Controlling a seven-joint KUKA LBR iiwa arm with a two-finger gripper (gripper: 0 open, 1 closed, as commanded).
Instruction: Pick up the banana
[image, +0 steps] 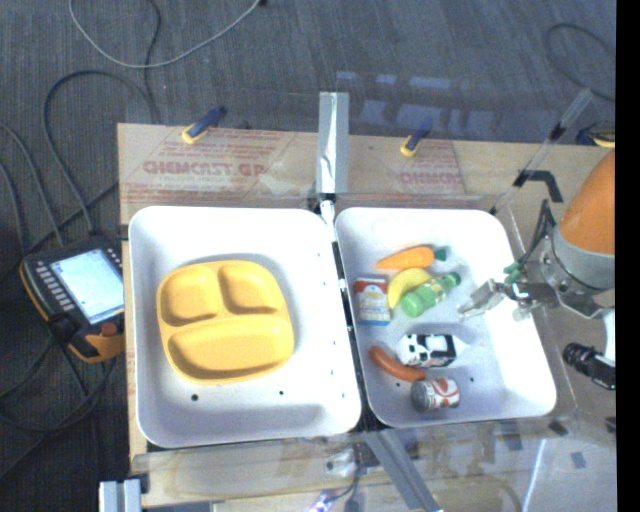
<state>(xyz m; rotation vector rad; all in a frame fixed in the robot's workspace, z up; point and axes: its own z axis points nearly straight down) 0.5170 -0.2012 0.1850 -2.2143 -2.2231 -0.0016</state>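
The yellow banana lies in the right bin, in its upper middle part. A green bottle rests against the banana's right side, and an orange carrot lies just above it. My gripper hangs over the right part of the same bin, to the right of the bottle and apart from the banana. Nothing shows in its grasp.
A small carton stands left of the banana. Below are a black-and-white cow toy, a sausage and a can. The left bin holds a yellow divided tray.
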